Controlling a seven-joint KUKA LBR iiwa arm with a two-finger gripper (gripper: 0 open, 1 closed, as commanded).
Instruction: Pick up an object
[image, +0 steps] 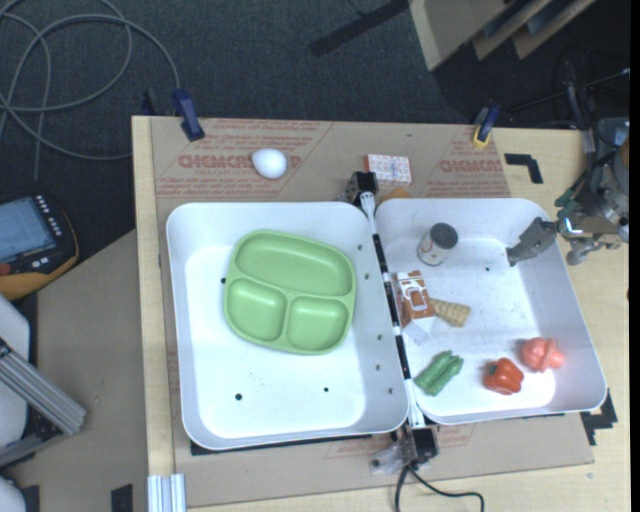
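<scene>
The right bin (560, 300) holds a small grey can (438, 241), a red and white packet (412, 296), a tan waffle piece (451, 313), a green pea pod (439, 372), a red pepper (504, 376) and a pink fruit (541, 353). My gripper (553, 244) hangs over the bin's upper right corner, open, with nothing between its fingers. One dark finger (527, 241) points down and left toward the bin floor. The can lies well to the gripper's left; the pepper and pink fruit lie below it, toward the front.
The left bin (200, 380) holds a green divided plate (291, 292). On the cardboard behind the bins rest a white egg (268, 162) and a small patterned box (389, 168). Clamps (186, 112) hold the board's back edge.
</scene>
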